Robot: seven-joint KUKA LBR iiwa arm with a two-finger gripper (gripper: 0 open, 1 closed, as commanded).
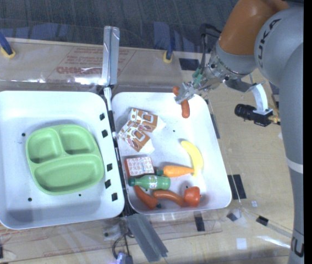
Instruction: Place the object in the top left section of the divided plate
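We see the claw [185, 95] poised over the far right part of the right bin [216, 164], hanging from the grey arm [266, 43] with its orange band. Its fingers are drawn in on the upper end of a small orange-red sausage [185, 110], which dangles just beneath them, upright and apparently lifted off the bin floor. The fingers look nearly closed around that end.

Below and to the left of the claw lie two waffle-printed packets [136, 128]. Further below it, nearer the camera, we find a yellow banana [193, 155], a carrot [179, 171], a green bottle [150, 182] and reddish pieces beside them. Well off to the claw's left, in the left bin [7, 202], sits the green divided plate [64, 158], its top left section [43, 146] well apart from the sausage.
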